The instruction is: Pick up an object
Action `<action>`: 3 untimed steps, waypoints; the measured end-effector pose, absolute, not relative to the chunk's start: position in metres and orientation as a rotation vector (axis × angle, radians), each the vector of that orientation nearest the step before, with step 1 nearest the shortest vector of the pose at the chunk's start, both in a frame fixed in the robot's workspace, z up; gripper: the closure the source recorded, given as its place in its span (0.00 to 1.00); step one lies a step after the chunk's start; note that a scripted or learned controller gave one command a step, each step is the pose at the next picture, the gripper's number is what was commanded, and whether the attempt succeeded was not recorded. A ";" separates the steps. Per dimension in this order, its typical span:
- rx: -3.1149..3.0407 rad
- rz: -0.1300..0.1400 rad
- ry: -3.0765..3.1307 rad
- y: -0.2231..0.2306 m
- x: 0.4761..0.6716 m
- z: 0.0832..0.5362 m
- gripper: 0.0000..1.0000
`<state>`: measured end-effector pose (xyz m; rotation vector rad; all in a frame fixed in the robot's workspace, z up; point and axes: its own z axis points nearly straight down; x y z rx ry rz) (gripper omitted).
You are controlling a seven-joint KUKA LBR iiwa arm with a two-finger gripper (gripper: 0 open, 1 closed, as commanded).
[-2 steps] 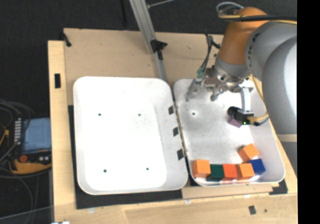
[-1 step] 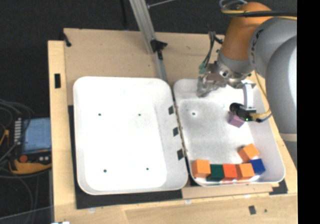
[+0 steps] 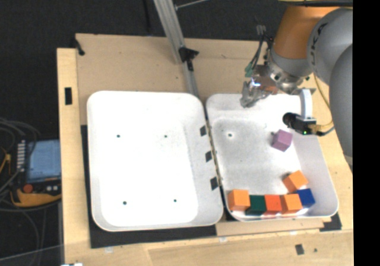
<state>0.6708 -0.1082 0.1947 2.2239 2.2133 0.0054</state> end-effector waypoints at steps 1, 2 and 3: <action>2.217 0.008 2.217 -0.110 0.672 0.250 1.00; 2.213 0.003 2.230 -0.054 0.665 0.258 1.00; 2.215 -0.001 2.230 0.002 0.659 0.243 1.00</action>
